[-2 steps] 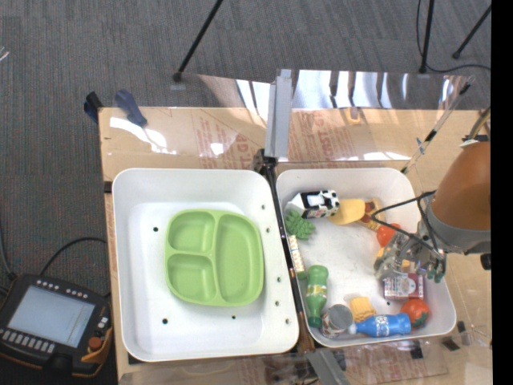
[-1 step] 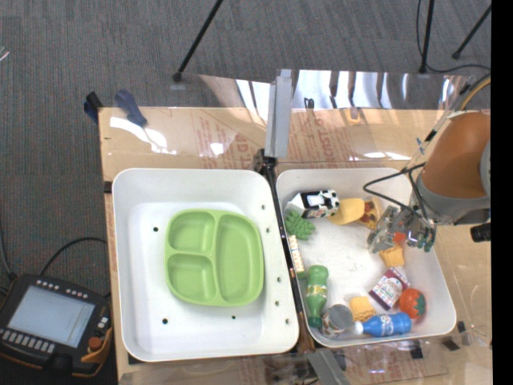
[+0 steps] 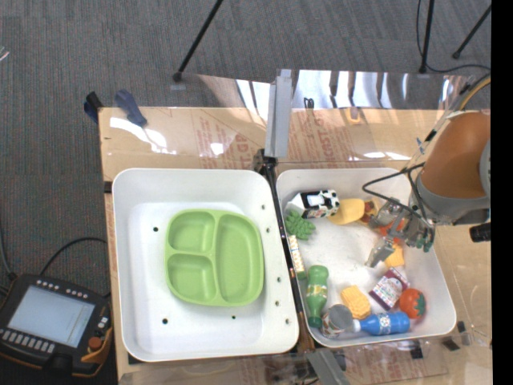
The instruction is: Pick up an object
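Nearest the lens, a handheld control pendant lies on the floor at lower left. On the bench, the left bin holds a green divided plate. The right bin carries a toy cow, a green bottle, a blue bottle and a red tomato. Over its right half, the gripper hangs with fingers slightly spread above an orange-yellow toy, nothing visibly pinched.

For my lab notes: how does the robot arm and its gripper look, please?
The arm has a broad orange band above a grey wrist section. Thin black cables loop beside it. The gripper is small, of grey metal, with slim fingers.
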Controlling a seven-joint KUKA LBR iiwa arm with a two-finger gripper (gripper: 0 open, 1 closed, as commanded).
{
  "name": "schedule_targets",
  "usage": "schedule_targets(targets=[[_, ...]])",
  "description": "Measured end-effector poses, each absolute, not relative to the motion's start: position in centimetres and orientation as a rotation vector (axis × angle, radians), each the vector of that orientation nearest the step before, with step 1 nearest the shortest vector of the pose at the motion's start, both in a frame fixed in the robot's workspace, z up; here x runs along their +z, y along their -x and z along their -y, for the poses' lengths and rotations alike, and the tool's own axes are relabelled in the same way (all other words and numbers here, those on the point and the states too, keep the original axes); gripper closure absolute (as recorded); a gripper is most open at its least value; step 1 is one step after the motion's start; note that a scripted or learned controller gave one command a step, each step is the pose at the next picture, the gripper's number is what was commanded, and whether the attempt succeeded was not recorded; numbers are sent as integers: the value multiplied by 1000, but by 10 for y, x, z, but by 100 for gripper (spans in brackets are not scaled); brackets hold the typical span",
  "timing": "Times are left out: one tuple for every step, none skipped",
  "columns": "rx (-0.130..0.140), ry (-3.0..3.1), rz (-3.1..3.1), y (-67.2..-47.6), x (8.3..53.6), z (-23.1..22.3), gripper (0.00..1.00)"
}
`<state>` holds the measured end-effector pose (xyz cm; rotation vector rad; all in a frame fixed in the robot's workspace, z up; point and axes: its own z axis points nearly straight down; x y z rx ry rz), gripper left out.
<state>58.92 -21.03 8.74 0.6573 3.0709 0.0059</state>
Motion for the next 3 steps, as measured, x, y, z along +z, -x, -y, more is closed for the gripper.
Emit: schedule_targets(targets=[[3, -736, -3052, -605, 88, 177, 0], [2, -629, -3078, -540, 87, 213, 0], [3, -573, -3088, -554, 87, 183, 0]])
